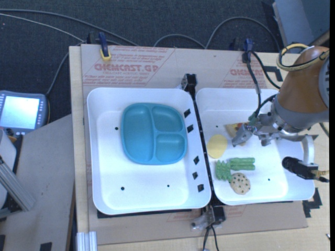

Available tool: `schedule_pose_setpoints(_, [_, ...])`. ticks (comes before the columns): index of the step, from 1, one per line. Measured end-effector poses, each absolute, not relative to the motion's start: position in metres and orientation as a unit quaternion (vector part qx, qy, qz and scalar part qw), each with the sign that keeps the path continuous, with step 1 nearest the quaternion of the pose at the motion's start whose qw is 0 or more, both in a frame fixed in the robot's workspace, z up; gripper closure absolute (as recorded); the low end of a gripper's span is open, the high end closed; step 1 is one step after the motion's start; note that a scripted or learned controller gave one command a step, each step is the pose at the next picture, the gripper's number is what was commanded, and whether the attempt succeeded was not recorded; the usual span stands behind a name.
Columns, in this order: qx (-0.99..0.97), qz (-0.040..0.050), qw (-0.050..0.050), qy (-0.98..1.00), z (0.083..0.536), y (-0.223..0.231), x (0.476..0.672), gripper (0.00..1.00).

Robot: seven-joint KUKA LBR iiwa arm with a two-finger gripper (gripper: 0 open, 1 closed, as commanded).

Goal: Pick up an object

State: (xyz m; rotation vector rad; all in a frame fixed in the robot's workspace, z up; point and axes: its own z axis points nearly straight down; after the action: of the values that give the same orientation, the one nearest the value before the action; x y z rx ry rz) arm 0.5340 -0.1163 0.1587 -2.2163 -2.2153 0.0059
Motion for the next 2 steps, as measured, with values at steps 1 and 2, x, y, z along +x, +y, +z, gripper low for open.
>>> schedule_pose_setpoints(1, [-0.707, 0.0014, 0.004, -0.707, 0.110, -0.110, 0.526, 0.00])
schedule_pose_setpoints(2, [-0.707, -0.0005, 0.001, -0.707, 0.124, -0.111, 0.527, 1.00])
